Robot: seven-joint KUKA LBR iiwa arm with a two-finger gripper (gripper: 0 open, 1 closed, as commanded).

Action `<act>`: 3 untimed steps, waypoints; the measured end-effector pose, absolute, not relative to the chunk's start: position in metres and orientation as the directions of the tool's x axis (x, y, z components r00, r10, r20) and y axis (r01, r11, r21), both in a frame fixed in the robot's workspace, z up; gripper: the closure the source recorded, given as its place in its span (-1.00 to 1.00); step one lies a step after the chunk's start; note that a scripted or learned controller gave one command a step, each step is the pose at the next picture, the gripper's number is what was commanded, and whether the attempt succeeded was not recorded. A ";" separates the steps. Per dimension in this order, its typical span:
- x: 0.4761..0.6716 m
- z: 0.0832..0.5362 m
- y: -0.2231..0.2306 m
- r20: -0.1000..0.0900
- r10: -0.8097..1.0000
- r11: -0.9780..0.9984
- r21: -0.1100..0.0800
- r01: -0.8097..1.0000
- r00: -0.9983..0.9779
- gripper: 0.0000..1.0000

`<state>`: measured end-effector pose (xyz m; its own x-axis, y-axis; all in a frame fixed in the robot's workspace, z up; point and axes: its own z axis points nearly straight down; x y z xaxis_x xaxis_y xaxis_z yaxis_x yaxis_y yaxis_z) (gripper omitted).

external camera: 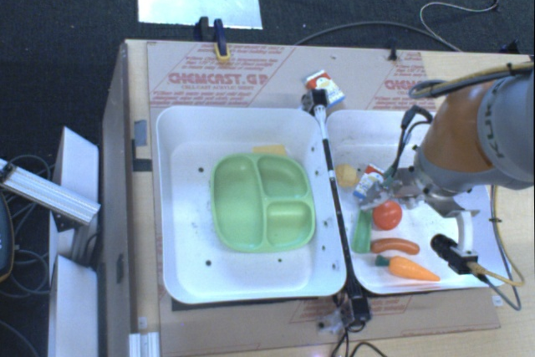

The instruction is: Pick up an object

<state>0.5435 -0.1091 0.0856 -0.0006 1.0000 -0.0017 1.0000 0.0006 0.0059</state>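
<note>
Arm's bulk covering the tool (391,195), finger state impossible to tell, red tomato (387,216) sitting round and glossy just beside tool, sausage (395,246) lying just below tomato

pale green plate (263,202), red tomato (387,216), orange carrot (413,269) (white bins (188,263))

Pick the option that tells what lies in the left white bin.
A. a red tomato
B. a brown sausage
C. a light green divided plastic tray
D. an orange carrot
C: the light green divided plastic tray sits in the left white bin, while the orange carrot, the red tomato and the brown sausage lie in the right white bin.
</note>
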 end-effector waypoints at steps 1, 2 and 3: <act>0.543 0.095 -0.109 -0.001 1.000 0.002 0.005 1.000 -0.002 1.00; 0.543 0.095 -0.109 0.000 1.000 0.002 0.004 1.000 -0.002 -1.00; 0.580 0.084 -0.089 0.000 1.000 0.003 0.002 1.000 -0.003 -1.00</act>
<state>0.5801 -0.0893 0.0844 -0.0035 1.0000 0.0004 1.0000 0.0035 0.0016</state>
